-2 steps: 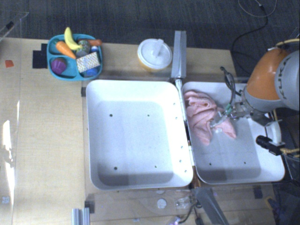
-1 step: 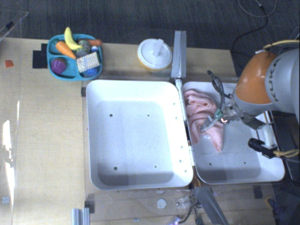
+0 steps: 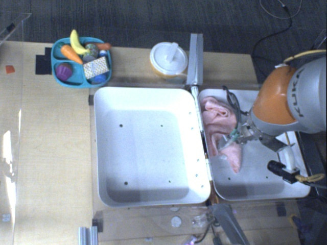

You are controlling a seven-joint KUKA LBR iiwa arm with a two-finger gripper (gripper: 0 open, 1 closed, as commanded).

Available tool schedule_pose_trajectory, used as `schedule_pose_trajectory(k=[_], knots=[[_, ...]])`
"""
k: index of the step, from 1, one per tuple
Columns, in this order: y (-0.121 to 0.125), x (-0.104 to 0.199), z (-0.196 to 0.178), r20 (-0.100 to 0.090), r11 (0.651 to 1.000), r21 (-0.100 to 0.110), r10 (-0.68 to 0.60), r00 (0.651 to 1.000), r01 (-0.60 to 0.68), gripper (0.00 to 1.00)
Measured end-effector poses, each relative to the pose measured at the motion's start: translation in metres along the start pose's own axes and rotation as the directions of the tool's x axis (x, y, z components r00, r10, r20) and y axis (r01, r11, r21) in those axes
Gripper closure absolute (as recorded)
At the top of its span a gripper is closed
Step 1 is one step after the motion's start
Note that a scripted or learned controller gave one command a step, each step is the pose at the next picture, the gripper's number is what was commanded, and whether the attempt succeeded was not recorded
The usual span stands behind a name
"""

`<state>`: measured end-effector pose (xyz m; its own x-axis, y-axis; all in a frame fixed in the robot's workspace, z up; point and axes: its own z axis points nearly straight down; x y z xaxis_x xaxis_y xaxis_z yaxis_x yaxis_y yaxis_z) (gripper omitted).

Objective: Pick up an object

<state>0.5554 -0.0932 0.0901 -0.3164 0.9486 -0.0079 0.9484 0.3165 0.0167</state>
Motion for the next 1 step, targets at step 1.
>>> schedule_pose_trajectory(k=[1], knots=[[0.0043, -0.0017, -0.0119, 0.006, 1.0, -0.01, -0.002, 1.0, 0.002, 1.0]])
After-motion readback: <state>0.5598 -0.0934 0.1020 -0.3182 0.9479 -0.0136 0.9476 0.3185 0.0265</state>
